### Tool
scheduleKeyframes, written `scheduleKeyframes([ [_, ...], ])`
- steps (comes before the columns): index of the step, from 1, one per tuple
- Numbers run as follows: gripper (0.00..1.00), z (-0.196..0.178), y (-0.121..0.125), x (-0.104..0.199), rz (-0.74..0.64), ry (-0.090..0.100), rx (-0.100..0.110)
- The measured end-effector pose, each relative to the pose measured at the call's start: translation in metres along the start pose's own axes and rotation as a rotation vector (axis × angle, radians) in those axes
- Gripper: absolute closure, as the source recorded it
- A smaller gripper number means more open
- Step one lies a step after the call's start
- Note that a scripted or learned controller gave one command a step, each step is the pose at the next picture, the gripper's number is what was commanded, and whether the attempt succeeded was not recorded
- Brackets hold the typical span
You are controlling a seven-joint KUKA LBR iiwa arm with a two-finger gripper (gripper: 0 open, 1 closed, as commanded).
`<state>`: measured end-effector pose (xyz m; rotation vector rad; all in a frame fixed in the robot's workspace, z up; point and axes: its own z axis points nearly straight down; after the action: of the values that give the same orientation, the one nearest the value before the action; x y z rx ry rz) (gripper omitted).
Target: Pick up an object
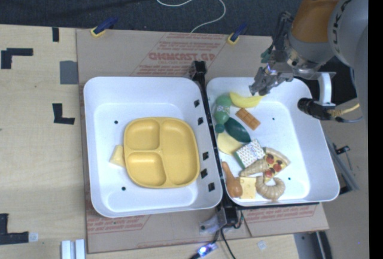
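My tool [261, 85] hangs over the far left part of the right bin [311, 183], and my grey arm with its orange band [320, 3] reaches in from the right. The tips are right at the upper end of the yellow banana [245, 100], which lies near the bin's far wall. At this slant and size I cannot tell whether the tool is spread or closed, nor whether it touches the banana.

The things I could pick up are crowded along the left half of this bin. Just beside the banana, toward the divider, sits a pale green piece [222, 106], and below it a dark green one [236, 130]. An orange-brown block [247, 118] lies just below the banana. Nearer the camera come a pale yellow slab [227, 143], a white checked packet [249, 152], a pizza slice [269, 163] with red spots, a curled tan shrimp-like piece [270, 187] and an orange-brown sausage shape [231, 179] against the left wall. The right half of the bin floor is bare white.

The left bin [102, 96] holds a yellow divided plate [161, 152] with three compartments, roughly in the middle, and a small pale yellow wedge [116, 156] pokes out from its left edge. Both bins rest on a cardboard sheet [173, 54] on the wooden surface [36, 150].
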<state>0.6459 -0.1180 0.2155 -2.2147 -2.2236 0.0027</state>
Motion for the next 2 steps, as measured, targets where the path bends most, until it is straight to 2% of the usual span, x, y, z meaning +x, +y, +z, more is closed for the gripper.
scheduleKeyframes([
  [2, 1.00, -0.004, -0.074, 0.079, 0.000, 0.000, 0.001],
])
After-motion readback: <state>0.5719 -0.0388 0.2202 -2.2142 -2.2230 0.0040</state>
